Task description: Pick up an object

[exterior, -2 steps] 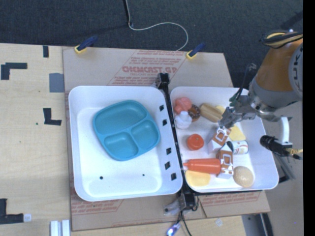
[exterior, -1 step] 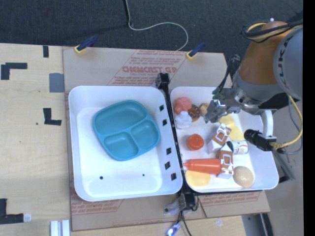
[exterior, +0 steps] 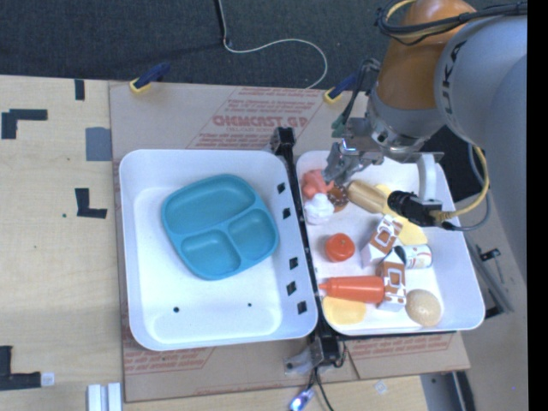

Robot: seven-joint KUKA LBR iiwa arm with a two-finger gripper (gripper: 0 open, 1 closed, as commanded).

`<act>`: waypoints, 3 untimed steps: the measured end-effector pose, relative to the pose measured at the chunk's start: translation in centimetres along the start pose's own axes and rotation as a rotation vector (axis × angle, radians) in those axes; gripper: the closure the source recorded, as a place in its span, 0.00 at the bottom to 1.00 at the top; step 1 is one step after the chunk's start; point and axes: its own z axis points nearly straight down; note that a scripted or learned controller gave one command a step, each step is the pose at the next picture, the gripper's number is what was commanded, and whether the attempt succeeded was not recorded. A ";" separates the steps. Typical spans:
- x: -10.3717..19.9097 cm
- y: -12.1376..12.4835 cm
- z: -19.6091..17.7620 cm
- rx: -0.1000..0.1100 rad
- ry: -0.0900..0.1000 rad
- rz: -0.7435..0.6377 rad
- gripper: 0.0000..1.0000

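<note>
The gripper [exterior: 339,171] hangs over the far left part of the right bin [exterior: 469,288], its fingers pointing down among small toy foods. Right beneath it lie a pink piece [exterior: 313,181], a white piece [exterior: 318,207] and a brown piece [exterior: 339,197]. A tan roll [exterior: 370,197] rests just to its right. Whether anything sits between the fingers cannot be made out.
The right bin also holds an orange-red round piece [exterior: 340,247], a carrot [exterior: 353,288], patterned cartons [exterior: 387,234], a yellow disc [exterior: 345,312], a banana [exterior: 411,232] and a beige egg [exterior: 422,306]. A blue divided plate [exterior: 219,225] lies in the left bin [exterior: 145,315].
</note>
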 end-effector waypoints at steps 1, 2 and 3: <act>3.7 -6.9 -17.9 -0.014 0.001 0.003 1.00; 7.0 -7.8 -5.8 0.018 -0.002 0.006 1.00; 5.7 -12.5 -4.0 0.011 -0.003 0.010 1.00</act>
